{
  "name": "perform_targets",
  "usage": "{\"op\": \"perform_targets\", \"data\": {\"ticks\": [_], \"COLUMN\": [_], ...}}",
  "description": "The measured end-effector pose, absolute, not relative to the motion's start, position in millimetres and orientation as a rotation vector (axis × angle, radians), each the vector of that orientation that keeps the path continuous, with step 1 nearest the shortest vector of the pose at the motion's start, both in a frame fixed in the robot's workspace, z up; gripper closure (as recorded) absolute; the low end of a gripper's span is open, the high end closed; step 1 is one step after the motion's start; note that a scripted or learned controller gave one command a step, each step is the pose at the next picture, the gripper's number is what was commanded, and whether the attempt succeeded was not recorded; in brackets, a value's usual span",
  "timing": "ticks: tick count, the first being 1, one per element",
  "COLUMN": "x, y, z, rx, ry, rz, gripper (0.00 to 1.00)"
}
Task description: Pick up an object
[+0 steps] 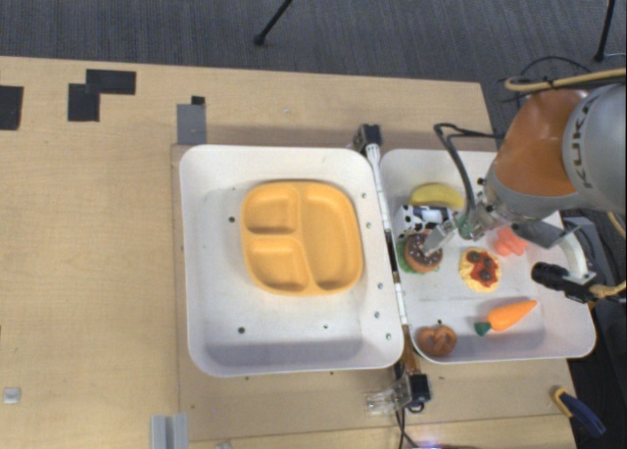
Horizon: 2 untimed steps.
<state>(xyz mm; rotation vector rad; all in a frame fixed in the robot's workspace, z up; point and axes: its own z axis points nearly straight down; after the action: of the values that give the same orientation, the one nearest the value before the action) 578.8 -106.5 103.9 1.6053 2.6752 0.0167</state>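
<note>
Jaws (434,234) hang over the chocolate donut (422,255), banana (438,196) at twelve o'clock; their spread, I can't tell.

Bright, even overhead light, soft shadows, slightly soft focus throughout.

The arm (563,158) is cut off by the picture's right edge, and its wrist covers the upper right corner of the right bin (509,344). The gripper (438,234) is too small and cluttered to read its fingers. A pink object (509,241) near the bin's right side is partly hidden under the wrist. The banana (438,196) is half hidden behind the gripper.
</note>
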Motion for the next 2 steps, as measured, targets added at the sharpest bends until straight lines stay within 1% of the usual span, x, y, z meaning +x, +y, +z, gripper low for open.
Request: {"op": "perform_targets", "data": {"ticks": [1,2], "x": [606.6,648.7], "y": [-99,-93], "z": [102,94], "rx": [1.572,2.128], "ry": [2.685,2.295], "rz": [0.018,0.019], "gripper": [0.0,0.0]}}
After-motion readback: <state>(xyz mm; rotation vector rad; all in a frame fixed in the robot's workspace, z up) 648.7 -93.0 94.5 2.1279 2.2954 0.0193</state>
